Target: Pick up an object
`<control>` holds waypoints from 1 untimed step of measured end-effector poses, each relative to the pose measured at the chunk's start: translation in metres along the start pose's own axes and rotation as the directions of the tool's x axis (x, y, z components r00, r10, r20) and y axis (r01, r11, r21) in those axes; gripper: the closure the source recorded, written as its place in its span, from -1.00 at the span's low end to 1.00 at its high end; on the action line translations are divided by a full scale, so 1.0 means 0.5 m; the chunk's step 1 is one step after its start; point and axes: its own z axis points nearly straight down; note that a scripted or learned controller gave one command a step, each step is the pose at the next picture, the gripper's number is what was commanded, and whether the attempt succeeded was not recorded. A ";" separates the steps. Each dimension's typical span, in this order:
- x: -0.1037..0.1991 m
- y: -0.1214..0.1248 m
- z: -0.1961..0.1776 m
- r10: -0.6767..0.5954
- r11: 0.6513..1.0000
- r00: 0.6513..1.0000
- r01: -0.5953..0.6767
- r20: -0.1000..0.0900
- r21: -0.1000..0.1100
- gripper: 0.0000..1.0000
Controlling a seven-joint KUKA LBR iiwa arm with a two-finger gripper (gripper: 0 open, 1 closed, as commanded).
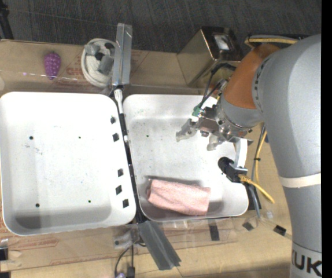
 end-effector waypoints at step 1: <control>0.004 -0.001 -0.017 -0.012 1.000 1.000 0.012 0.000 0.006 1.00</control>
